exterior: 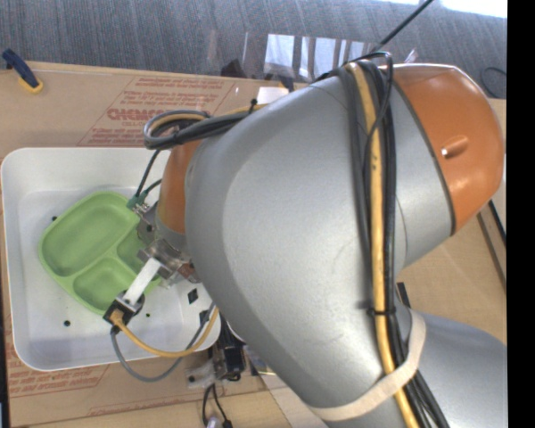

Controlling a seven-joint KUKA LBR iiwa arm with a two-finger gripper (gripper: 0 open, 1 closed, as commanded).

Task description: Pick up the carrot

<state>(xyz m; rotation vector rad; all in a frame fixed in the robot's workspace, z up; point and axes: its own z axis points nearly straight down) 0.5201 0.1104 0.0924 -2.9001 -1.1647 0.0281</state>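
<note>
1. We're looking down on the big grey arm with its orange band point(446, 150); it fills most of the right and middle of the view, with black and yellow cables strapped along it.
2. The wrist end sits over the right part of the shallow white plastic bin point(18, 239) on the left; the gripper point(152, 261) is tucked under the arm's bulk, so we honestly can't tell how far open it is or whether it has hold of anything.
3. A white bracket with a small black and yellow block point(120, 310) sticks out from the wrist toward the bin's near edge; a yellow cable loops down from it across the bin floor.
4. Inside the bin lies a light green plastic tray with divided compartments point(85, 239); its right side is hidden by the wrist.
5. The carrot: we can't pick it out anywhere in this shot; no clue where it is.
6. Brown cardboard with red print point(160, 105) lies under and behind the bin; a blue and yellow clamp point(22, 69) sits at its far left corner.
</note>
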